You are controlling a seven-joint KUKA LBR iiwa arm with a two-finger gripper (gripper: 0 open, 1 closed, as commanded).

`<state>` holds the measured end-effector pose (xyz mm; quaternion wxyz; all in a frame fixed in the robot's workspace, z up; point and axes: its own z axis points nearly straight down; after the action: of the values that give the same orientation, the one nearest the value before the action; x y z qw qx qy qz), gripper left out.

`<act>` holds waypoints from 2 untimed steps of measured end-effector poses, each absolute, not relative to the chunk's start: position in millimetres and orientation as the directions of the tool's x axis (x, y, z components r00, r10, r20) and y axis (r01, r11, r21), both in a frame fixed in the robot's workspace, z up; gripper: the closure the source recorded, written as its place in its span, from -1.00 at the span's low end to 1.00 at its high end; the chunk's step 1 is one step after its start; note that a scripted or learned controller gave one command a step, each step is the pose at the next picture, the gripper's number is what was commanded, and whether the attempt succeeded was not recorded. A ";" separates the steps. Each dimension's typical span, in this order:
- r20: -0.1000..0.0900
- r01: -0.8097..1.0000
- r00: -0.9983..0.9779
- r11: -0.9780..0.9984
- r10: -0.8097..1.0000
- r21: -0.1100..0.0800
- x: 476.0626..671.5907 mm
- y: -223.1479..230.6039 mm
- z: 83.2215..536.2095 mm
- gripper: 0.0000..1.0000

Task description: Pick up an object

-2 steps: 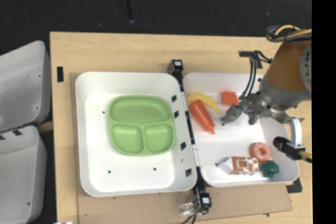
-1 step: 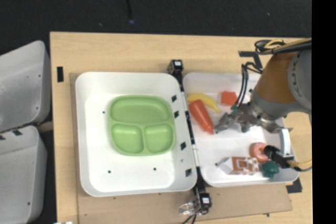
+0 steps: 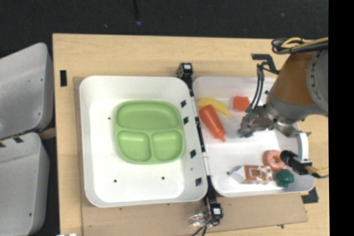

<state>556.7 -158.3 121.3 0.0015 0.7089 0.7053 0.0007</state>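
right shallow white plastic bin [image 3: 221, 185] | grey two-finger gripper [image 3: 247, 125] low at bin centre, finger spread cannot be told | orange carrot-shaped toy [image 3: 212, 122] just left of gripper, apart | small orange-red block [image 3: 240, 103] just beyond it

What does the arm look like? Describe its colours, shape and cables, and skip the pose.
The arm is thick and rounded, with a broad orange band above the wrist and grey casing beside it at the right. Dark cables run down along it toward the gripper, which is a small dark grey metal piece, and a bundle of yellow and black cable loops over its top. No markings can be made out.
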 end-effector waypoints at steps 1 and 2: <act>-0.001 1.000 -0.004 0.004 1.000 0.006 558.7 -149.0 174.3 1.00; -0.002 1.000 -0.004 0.004 1.000 0.007 561.6 -151.0 218.0 1.00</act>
<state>561.6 -151.0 218.0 0.0030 0.7058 0.7084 0.0017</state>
